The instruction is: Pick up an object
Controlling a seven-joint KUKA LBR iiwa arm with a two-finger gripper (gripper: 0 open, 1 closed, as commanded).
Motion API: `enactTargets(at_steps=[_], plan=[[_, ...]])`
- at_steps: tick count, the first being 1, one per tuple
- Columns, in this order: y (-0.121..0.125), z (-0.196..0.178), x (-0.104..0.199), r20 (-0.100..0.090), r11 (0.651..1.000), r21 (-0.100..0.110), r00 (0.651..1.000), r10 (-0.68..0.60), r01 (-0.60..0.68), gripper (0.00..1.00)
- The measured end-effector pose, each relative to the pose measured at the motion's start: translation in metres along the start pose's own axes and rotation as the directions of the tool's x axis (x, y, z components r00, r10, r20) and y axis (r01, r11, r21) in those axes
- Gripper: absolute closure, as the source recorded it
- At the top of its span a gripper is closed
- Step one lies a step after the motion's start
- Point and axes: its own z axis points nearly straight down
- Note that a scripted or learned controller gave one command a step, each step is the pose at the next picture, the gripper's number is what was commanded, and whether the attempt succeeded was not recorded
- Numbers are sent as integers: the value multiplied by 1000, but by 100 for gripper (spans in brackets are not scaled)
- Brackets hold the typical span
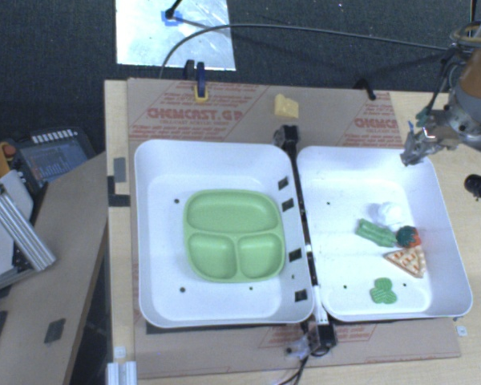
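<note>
Right bin (441,207) holds the candidate objects in its right half: white lump (382,212), green piece (374,233) just below it, pizza slice (408,260), small green item (383,293) nearest the front. Gripper (413,152) hovers over the bin's far right corner, well apart from them; its state cannot be told. Left bin (156,215) holds a green tray (232,235).

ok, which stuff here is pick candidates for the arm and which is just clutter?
Job:
gripper, over the right bin's far corner
white lump
green piece
pizza slice
small green toy
red-green bit

Lying about:
green tray in the left bin
yellow block
clamp
pendant
</note>
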Motion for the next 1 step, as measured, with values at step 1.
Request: enactTargets(at_steps=[1], plan=[[2, -10, 58, -3, 1000, 5, 1000, -3, 3, 100]])
